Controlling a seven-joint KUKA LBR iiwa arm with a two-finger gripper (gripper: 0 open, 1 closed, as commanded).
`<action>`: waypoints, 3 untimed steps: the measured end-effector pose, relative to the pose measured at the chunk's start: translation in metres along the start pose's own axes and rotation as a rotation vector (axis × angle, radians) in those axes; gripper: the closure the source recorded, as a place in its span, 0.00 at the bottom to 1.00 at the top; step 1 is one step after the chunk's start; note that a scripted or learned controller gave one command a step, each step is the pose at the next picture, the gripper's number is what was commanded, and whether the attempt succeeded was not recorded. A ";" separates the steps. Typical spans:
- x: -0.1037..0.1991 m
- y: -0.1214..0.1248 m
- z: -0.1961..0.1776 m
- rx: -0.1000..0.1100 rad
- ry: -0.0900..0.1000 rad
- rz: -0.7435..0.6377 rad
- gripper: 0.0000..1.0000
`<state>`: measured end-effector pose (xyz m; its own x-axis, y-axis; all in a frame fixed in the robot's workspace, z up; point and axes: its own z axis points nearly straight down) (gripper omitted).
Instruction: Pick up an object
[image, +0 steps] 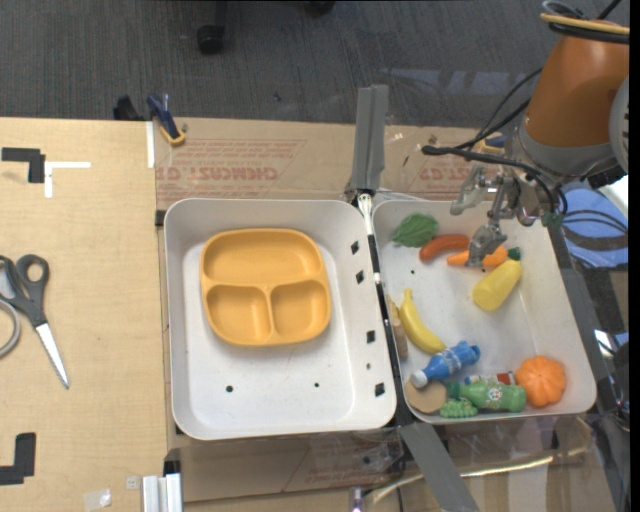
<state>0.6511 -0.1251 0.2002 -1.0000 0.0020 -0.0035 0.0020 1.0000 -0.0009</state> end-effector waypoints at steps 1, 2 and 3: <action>-0.007 -0.006 0.107 0.000 -0.002 0.098 0.00; -0.009 -0.005 0.096 0.001 -0.009 0.095 1.00; 0.139 -0.029 0.104 0.003 -0.014 0.028 1.00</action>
<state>0.5127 -0.1540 0.0962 -0.9994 0.0294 -0.0173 0.0295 0.9996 -0.0035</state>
